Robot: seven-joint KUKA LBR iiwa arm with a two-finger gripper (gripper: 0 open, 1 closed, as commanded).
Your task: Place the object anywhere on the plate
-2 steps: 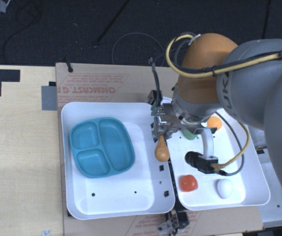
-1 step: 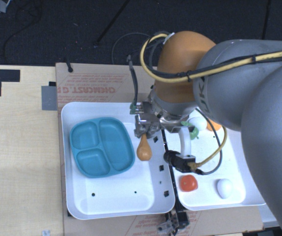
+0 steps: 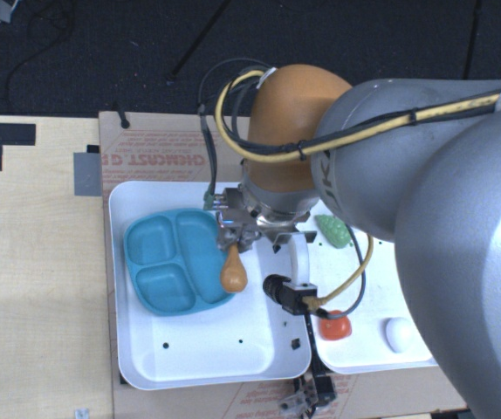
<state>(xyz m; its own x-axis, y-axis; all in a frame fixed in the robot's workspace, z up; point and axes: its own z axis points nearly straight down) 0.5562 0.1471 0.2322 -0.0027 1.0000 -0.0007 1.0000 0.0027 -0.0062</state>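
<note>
Blue plate (image 3: 170, 260), tan-orange object (image 3: 233, 272), white bins (image 3: 198, 360), green item (image 3: 332, 230), red-orange item (image 3: 335, 327)

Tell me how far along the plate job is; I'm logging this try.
Done: the arm has brought a brown pear-shaped object to the blue plate's right rim. In hand: it hangs below the gripper; grip unclear. Left: settling it on the plate and letting go.

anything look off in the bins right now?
One thing: the tan pear-shaped object hangs just below the gripper, straddling the blue plate's right rim, half over the white bin floor. Otherwise nothing spilled or damaged.
</note>
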